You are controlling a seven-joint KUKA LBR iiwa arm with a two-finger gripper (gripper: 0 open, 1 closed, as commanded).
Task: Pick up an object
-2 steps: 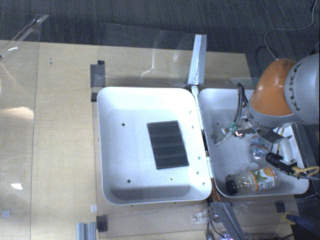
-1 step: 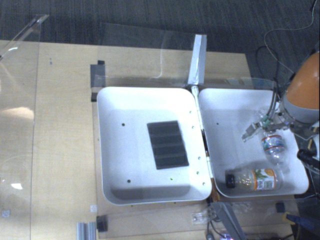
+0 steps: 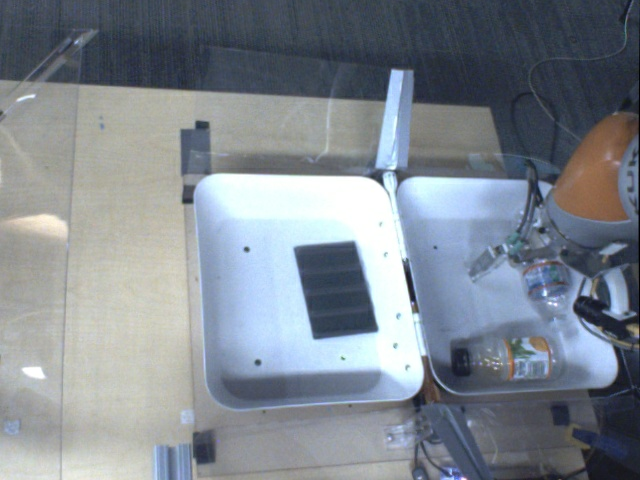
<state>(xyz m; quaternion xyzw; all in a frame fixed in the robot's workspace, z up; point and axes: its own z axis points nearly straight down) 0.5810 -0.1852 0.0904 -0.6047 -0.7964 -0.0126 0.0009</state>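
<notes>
Wooden table (image 3: pixel 120 268), two white bins | Tool (image 3: pixel 535 258) low in right bin (image 3: pixel 440 218), grip state not discernible | Clear bottle (image 3: pixel 548 283) at tool tip | Capped bottle (image 3: pixel 502 359) near side of tool, long axis left-right

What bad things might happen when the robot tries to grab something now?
The clear water bottle under the gripper looks smooth and round, so it might slip or roll away. The juice bottle lies close below it and might get bumped. Both sit near the right bin wall, leaving little room.
</notes>
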